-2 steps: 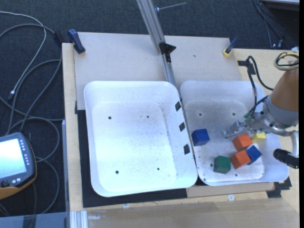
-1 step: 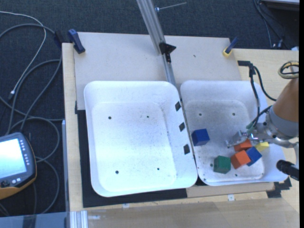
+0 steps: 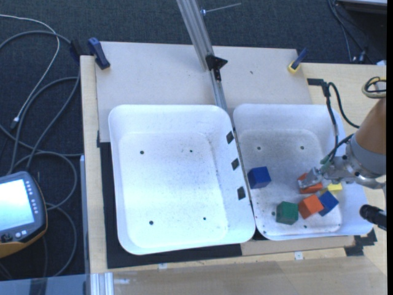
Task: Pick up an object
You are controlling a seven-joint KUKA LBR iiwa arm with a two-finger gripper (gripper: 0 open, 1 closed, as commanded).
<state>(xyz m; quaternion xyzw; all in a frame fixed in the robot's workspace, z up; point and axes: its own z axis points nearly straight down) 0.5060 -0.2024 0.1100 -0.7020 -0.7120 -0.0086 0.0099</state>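
Low in the right bin, claw grip unclear, beside orange block, small, cube-shaped

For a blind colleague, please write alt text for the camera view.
The gripper reaches into the right bin among small blocks: blue, green, orange, yellow and another blue. The left bin sits beside it.

A slanted grey metal pole crosses the pale wooden worktop, which carries blue clamps at its corners, while a handheld screen pendant lies left on dark carpet.
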